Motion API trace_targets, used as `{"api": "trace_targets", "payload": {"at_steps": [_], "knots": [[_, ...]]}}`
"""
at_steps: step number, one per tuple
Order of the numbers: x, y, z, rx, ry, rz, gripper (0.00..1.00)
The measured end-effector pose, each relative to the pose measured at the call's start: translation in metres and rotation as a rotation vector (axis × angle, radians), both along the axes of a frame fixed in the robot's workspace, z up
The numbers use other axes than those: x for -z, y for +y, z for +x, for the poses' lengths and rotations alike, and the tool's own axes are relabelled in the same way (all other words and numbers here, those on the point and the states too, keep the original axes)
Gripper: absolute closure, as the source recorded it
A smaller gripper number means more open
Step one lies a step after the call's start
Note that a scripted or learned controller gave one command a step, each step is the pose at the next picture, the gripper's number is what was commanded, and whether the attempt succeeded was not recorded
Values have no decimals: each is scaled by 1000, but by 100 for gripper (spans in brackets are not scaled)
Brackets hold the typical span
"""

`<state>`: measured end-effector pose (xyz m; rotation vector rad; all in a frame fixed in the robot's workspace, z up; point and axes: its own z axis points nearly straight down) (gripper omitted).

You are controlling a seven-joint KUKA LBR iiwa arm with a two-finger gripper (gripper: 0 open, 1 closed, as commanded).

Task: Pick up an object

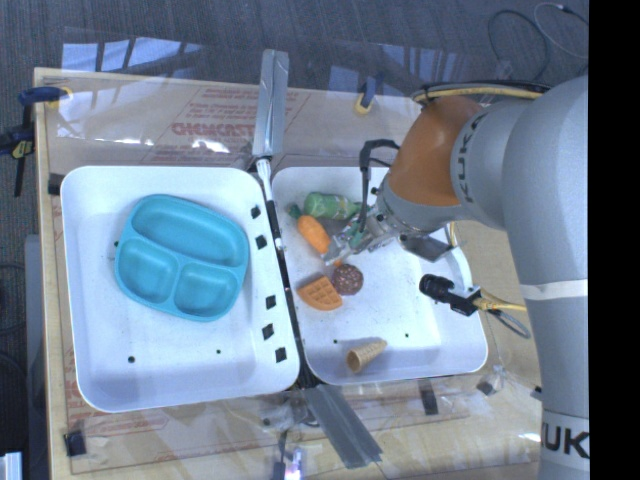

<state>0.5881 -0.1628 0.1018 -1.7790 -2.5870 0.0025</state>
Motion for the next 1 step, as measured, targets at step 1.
{"api": "trace_targets", "payload": {"at_steps": [1], "knots": [[-95,37,1,107,-2,-1,100]]}}
